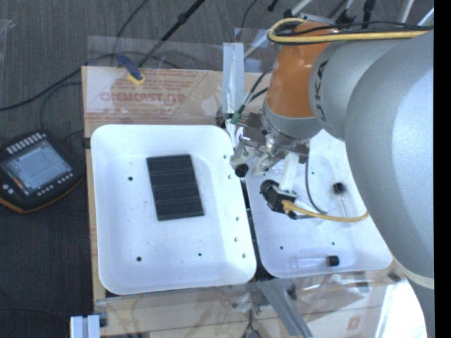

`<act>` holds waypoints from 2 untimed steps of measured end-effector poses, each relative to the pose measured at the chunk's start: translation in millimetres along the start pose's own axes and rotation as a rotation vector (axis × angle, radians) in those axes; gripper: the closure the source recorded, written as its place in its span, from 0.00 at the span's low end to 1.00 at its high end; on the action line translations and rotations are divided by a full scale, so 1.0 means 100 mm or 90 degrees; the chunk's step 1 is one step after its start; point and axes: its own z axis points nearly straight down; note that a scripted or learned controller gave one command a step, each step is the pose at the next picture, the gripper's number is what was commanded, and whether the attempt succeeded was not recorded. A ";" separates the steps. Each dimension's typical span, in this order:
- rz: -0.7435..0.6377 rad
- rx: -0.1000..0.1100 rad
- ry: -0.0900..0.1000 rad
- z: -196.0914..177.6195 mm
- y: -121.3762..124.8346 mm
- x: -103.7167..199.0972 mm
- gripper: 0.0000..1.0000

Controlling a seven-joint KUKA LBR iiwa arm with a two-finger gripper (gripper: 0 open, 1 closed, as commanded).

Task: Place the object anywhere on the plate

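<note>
A black ribbed rectangular plate [175,186] lies flat in the middle of the left white bin [113,259]. In the right bin [366,248] a clear tube with a black cap [318,262] rests near the front wall. A second clear tube with a black cap [340,196] lies further back, toward the right. My gripper [257,159] hangs below the orange wrist band, over the back left corner of the right bin and close to the wall between the two bins. Nothing shows in its grasp.
The big grey arm covers the right bin's right and back parts. A cardboard sheet [155,97] lies behind the left bin. A teach pendant [35,171] sits on the floor at the left.
</note>
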 end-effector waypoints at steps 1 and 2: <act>-0.465 -0.001 0.001 -0.27 -0.38 0.43 1.00; -0.981 -0.002 0.001 0.45 -0.46 0.92 1.00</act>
